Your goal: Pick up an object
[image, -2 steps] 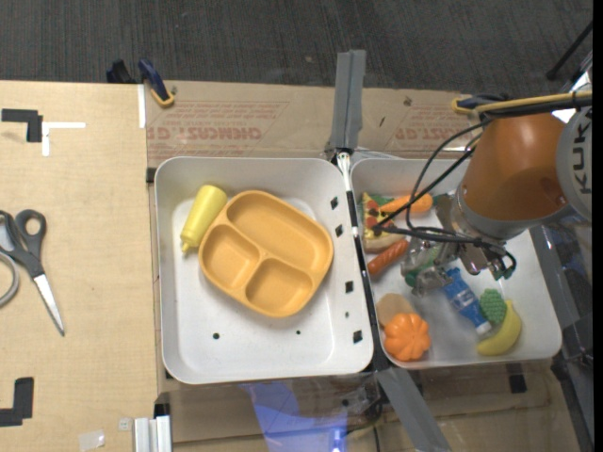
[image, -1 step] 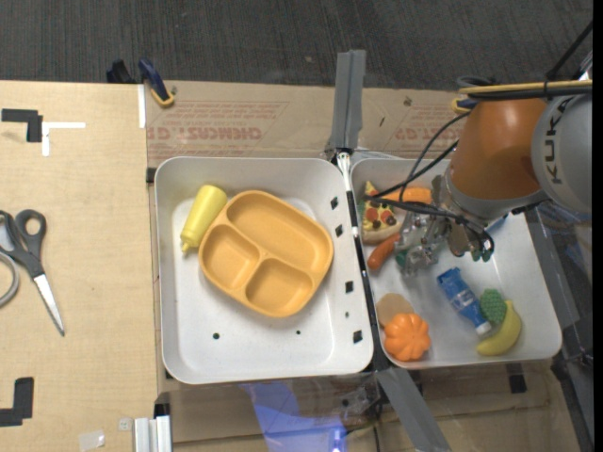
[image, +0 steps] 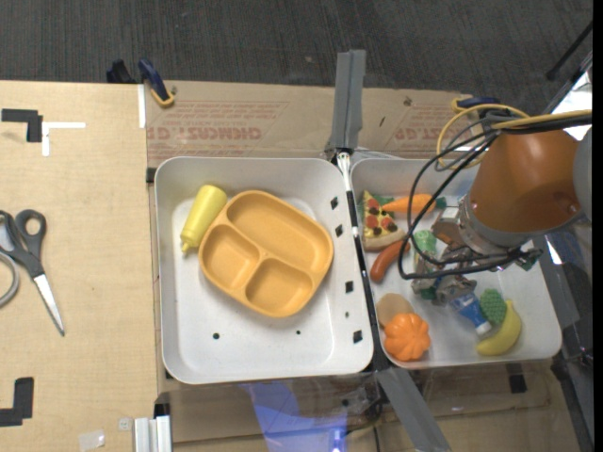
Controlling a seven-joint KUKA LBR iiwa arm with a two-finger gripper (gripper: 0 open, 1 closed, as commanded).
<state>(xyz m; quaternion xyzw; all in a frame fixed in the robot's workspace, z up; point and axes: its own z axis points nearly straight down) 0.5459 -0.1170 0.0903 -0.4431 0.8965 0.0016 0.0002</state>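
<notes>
The arm's orange band (image: 524, 182) hangs over the right bin (image: 539, 348), and the gripper (image: 450, 281) reaches down among the toys under it. Near it lie a blue-capped tube (image: 468, 308), a green piece (image: 493, 306), a banana (image: 503, 332), an orange pumpkin (image: 407, 336), a red sausage (image: 384, 262), a pizza slice (image: 379, 220) and a carrot (image: 412, 203). The wrist and cables hide the fingertips.
The left bin (image: 188, 332) holds a yellow divided plate (image: 266, 251) and a yellow bottle (image: 202, 216) beside it. Scissors (image: 34, 262) lie on the bench at the far left. A grey divider post (image: 348, 102) stands between the bins at the back.
</notes>
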